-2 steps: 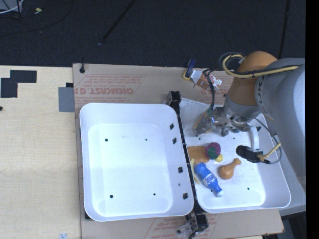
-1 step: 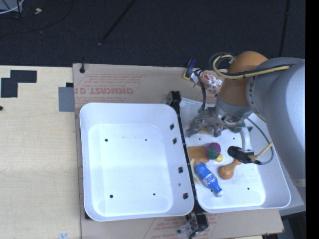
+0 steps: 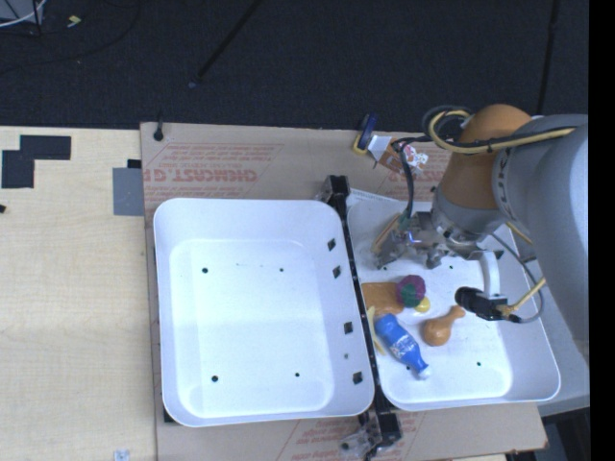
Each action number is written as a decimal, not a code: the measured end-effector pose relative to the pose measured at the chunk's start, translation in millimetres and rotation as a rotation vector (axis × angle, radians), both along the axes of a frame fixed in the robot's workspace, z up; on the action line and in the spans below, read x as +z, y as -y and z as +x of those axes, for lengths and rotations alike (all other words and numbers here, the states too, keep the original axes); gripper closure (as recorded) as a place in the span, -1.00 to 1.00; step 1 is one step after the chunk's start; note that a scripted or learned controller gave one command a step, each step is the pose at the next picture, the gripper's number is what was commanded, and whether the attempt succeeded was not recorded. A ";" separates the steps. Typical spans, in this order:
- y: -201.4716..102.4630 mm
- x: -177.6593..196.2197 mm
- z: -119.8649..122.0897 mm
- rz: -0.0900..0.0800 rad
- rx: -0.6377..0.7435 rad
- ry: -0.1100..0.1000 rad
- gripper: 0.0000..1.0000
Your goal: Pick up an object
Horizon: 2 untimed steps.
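Both white bins look like smooth moulded plastic with a faint sheen; the left bin shows soft highlights along its rim, and the right bin looks the same. Beneath them lies a matt brown cardboard sheet with printed red lettering, resting on a pale wood-grain bench. Inside the right bin, the blue bottle appears to be glossy plastic, and the tan pear-shaped toy beside it looks smooth and slightly shiny. The arm above that bin has a satin grey shell, probably painted metal, with a glossy orange band.
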State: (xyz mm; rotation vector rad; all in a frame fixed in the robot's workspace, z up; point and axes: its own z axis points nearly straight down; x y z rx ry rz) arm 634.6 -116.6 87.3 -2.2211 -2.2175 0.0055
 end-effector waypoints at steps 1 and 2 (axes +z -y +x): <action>-28.3 0.2 9.4 0.002 0.004 0.003 -1.00; -34.0 -0.1 8.7 0.001 0.003 0.001 -1.00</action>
